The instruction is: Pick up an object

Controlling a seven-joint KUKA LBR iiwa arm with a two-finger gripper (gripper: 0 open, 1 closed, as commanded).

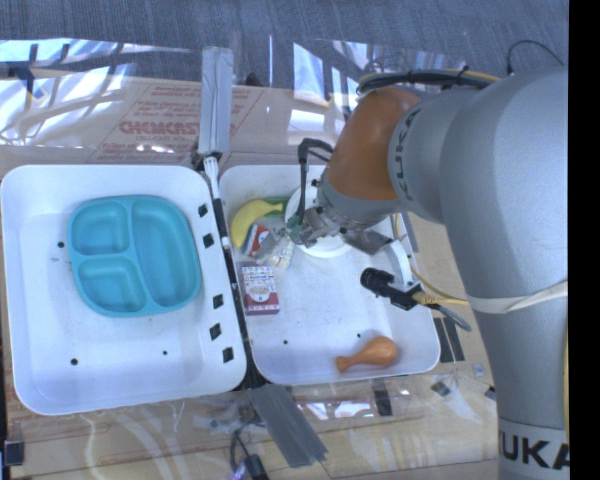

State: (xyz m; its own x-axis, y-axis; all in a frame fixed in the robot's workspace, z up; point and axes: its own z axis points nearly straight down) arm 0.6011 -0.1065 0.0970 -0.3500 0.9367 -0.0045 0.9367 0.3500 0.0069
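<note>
Several small things lie in the right bin (320, 366): a banana (246, 218) at its far left corner, a crinkled packet (279, 254) touching it, a small box (260, 290) just beside the dividing wall, and a drumstick (370, 353) alone near the front edge. The tool (302, 230) hangs low over the packet and banana, and the wrist above hides whether it is open or closed; I cannot tell. The packet looks light, soft and slippery, best pinched across its middle; the banana seems stiffer, better taken across its narrow width. A white round piece (327, 249) under the wrist is mostly covered. A teal divided plate (135, 255) sits in the left bin (40, 368).
</note>
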